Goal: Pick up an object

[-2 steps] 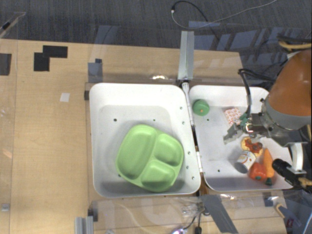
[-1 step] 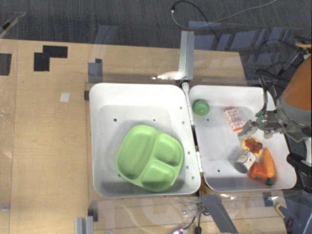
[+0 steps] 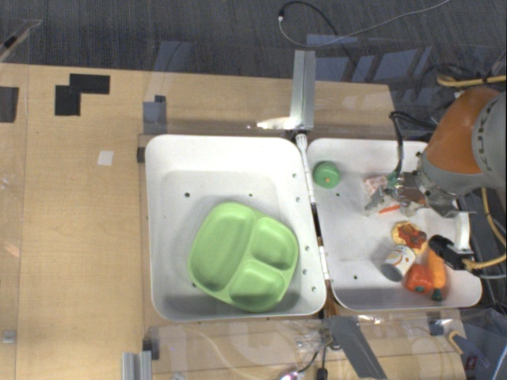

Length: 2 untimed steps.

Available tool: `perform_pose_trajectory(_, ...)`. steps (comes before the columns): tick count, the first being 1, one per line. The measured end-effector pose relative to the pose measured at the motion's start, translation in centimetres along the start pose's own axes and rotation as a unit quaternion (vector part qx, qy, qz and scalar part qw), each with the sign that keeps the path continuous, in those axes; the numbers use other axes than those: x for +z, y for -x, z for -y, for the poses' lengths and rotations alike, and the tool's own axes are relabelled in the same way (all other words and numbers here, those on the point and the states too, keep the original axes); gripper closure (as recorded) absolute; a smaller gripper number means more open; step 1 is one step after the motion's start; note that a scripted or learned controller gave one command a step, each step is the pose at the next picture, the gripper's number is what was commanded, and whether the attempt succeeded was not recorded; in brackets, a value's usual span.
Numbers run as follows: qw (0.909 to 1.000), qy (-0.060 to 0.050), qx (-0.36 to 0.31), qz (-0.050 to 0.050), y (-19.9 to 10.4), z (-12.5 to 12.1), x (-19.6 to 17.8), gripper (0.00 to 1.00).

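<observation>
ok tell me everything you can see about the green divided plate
The green divided plate is light green and looks like matte plastic, with rounded corners and three compartments: one long one on its left, two smaller ones on its right. It lies flat, face up, turned at an angle, on the floor of the left bin, toward the near right corner. Nothing sits in it and only the bin touches it.

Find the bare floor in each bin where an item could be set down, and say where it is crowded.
Left bin: free along the back and left, around the green tray. Right bin: free in the front-left, below the green ball. Crowded on the right: gripper, can, orange pepper.
</observation>
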<state>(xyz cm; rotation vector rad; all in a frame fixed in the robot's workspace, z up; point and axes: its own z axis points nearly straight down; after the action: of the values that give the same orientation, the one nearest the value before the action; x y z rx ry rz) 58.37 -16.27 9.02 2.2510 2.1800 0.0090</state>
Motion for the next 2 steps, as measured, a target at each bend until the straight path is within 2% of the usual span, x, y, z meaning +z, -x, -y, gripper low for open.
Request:
perform_pose_trajectory(1, 1.0, 0.002, -0.001, -0.001, -0.2, -0.2, -1.2, 1.0)
perform_pose_trajectory(2, 0.998, -0.002, -0.063, 0.0, 3.5, -1.1, -4.5, 1.0)
